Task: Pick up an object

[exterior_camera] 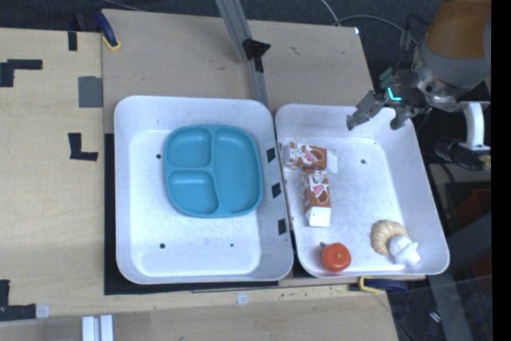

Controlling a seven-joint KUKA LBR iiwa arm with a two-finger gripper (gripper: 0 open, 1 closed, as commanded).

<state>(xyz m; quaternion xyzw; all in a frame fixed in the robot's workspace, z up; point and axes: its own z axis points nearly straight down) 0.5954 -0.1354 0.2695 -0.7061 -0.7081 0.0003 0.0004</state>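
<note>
- Two shallow white bins sit side by side on the counter [184, 52]: the left bin [136, 251] and the right bin [423, 196], their inner walls touching along the centre line.
- Left bin contents: one blue compartment plate [213, 170] with three sections, lying flat in the upper middle of the bin.
- Right bin contents, four items:
  - a brown-and-white snack packet [306, 157] near the bin's left wall, upper part;
  - a small carton [318, 199] just below that packet, nearly touching it, long axis running up and down the view;
  - a red tomato-like ball [336, 256] close to the bin's near wall;
  - a tan pastry-shaped toy with a white end [393, 239] in the near right corner, apart from the ball.
- Arm: grey body with an orange band [463, 12] enters from the right of the view, above the right bin's far right corner.
- Claw [381, 113]: positioned over the far edge of the right bin, its two fingers spread apart, nothing between them.
- Relation of items to claw: the snack packet is the nearest item, lying below and to the left of the claw in the view. The carton lies farther along the same direction. The ball and the pastry toy are well apart from the claw, at the opposite end of the bin.
- A grey metal post [227, 0] rises at a slant from behind the bins.
</note>
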